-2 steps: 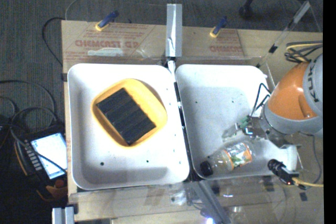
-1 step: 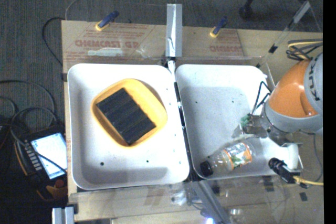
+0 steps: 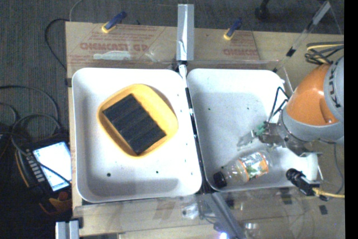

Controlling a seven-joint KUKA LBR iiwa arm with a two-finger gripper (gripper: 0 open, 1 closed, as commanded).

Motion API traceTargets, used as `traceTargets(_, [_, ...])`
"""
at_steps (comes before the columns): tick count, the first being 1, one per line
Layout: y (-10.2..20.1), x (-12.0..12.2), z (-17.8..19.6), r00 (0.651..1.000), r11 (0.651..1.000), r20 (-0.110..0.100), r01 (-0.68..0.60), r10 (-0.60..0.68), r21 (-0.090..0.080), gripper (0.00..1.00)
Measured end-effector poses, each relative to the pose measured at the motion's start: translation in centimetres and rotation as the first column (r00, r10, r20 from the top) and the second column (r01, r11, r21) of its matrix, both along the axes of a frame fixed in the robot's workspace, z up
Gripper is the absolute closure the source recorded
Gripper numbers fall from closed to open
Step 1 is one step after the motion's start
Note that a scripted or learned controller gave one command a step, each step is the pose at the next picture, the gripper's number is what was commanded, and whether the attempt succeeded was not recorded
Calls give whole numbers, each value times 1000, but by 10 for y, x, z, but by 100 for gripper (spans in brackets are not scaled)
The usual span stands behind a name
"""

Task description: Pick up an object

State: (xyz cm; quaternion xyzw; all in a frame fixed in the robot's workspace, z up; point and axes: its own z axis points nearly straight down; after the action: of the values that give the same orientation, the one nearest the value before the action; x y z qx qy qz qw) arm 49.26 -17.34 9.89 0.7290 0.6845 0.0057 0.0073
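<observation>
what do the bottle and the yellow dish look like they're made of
Bottle: likely clear plastic with a dark cap and an orange-green label; the bin floor shows through it.
Yellow dish: probably moulded plastic, smooth and slightly glossy, with rounded edges. The dark ribbed pad in it looks matte; material unclear.

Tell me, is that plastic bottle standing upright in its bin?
No, the plastic bottle lies on its side along the near wall of the right bin.

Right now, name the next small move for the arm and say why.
Probably ease the claw down and a little left toward the plastic bottle. The bottle lies on its side near the right bin's front edge, apart from the claw, and is the nearest object.
</observation>
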Motion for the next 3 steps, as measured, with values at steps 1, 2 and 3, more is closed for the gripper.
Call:
traceTargets(1, [3,117,-8,994,994,-6,110,-110,-2,0])
traceTargets(2, [21,126,-9,999,999,-6,36,-36,-7,0])
traceTargets(3, [7,76,53,1000,1000,-24,-12,12,0,0])
